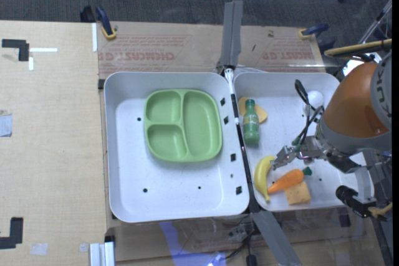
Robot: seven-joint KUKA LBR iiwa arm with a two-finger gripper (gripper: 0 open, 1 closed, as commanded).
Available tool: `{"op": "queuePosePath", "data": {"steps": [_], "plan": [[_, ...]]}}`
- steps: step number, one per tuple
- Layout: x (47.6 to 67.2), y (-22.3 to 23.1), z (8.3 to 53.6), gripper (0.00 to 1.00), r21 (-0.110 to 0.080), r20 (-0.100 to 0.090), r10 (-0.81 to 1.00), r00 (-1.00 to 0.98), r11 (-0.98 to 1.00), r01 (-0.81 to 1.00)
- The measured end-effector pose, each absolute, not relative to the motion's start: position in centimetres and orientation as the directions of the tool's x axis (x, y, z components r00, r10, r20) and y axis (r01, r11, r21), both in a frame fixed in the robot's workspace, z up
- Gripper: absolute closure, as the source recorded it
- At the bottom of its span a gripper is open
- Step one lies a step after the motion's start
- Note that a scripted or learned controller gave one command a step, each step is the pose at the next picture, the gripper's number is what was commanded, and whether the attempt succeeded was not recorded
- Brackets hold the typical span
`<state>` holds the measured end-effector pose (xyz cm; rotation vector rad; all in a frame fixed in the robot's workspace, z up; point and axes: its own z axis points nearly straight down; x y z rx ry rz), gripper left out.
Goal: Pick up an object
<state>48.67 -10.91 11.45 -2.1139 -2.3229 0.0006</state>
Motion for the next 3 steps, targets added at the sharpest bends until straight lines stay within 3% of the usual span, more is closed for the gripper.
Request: {"op": "queuePosePath", "data": {"steps": [1,2,3], "plan": [[47.8,-9.6,9.2,0.00,0.001,-0.002,0.961,-0.275,0.275,0.961],[47.9,-9.6,10.0,1.00,0.002,-0.001,0.963,-0.271,0.271,0.963],[47.8,-4.8,19.1,1.00,-0.001,-0.001,0.964,-0.265,0.265,0.964]]}}
